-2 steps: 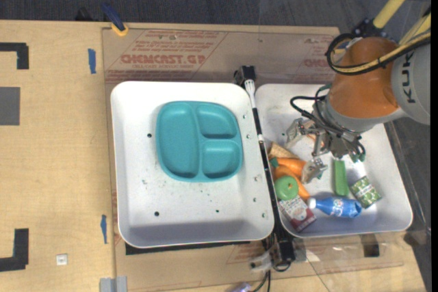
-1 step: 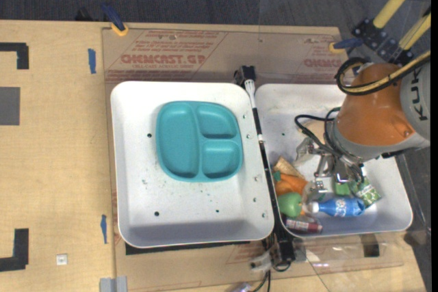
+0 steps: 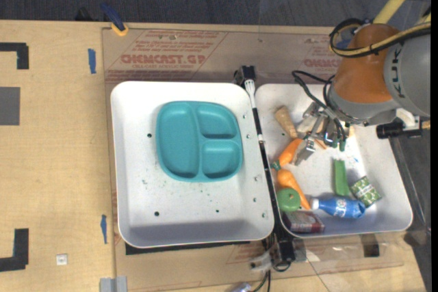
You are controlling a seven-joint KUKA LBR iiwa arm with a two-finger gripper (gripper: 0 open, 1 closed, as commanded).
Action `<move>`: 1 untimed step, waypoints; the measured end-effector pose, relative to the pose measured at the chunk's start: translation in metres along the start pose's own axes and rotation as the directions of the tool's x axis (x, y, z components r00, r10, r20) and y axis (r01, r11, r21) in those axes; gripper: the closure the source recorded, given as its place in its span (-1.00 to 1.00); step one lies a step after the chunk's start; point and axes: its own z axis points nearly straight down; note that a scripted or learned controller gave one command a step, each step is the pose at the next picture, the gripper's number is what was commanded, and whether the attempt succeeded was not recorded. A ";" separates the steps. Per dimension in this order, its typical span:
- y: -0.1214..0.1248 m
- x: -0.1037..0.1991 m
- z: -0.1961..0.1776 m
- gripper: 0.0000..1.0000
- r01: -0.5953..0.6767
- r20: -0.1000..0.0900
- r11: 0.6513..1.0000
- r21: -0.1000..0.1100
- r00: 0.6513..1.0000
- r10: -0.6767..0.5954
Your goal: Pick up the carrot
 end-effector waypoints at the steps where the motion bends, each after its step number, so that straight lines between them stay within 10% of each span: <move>1: -0.009 0.055 -0.001 -1.00 -0.260 0.002 0.966 0.001 0.966 0.260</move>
